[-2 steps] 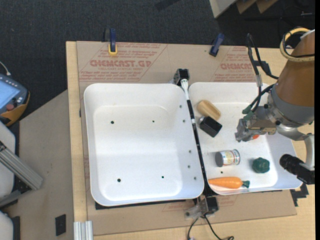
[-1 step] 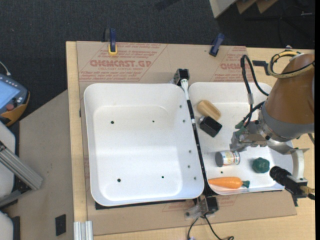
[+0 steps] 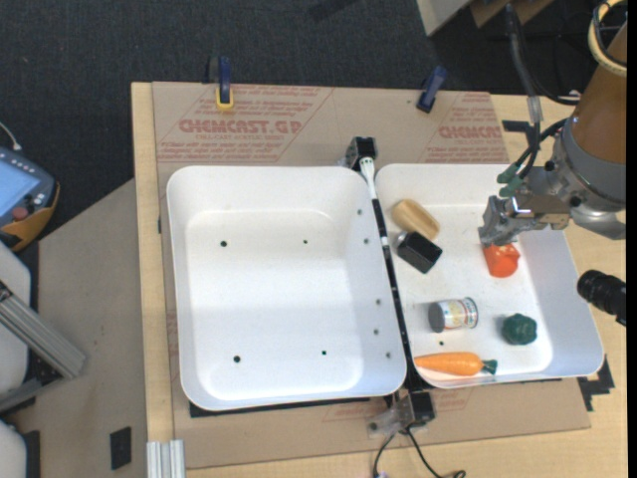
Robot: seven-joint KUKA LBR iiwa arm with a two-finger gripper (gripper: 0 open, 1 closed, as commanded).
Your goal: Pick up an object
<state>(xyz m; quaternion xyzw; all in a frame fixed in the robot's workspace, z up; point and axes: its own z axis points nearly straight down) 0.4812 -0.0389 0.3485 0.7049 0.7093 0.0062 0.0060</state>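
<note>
My gripper (image 3: 501, 229) hangs over the right bin (image 3: 557, 272), near its back right part. Just below it in the view lies a small orange-red object (image 3: 504, 260), partly covered by the gripper's tip. I cannot tell whether the two touch. Further left in the same bin are a tan bread-like piece (image 3: 415, 215) and a black block (image 3: 419, 253). Toward the front lie a small jar on its side (image 3: 454, 315), a dark green lump (image 3: 518, 329) and an orange carrot (image 3: 453, 364).
The left bin (image 3: 269, 287) adjoins the right one along a black-dotted divider (image 3: 386, 267). Both rest on a brown board (image 3: 249, 118) held by blue clamps (image 3: 223, 80). The arm's grey body (image 3: 597, 157) looms over the right bin's far right edge.
</note>
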